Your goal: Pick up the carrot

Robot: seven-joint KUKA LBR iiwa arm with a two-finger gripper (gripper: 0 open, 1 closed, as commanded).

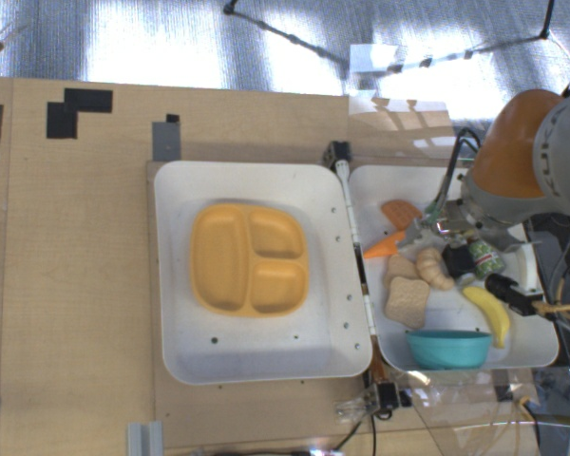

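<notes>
While the carrot (384,246) lies just left of it, the gripper's (435,228) grip cannot be told.

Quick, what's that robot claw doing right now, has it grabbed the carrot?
Gripper: cannot be told; it sits just right of the carrot.

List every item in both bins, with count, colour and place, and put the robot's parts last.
divided plate: one, yellow, centre of the left bin.
carrot: one, orange, right bin, by its left wall.
orange slab: one, right bin, upper left.
bread pieces: two or three, tan, middle of the right bin.
banana: one, yellow, right bin, lower right.
bowl: one, teal, right bin's front edge.
arm: one, grey and orange, over the right bin.
pincer: one, just right of the carrot.
</notes>
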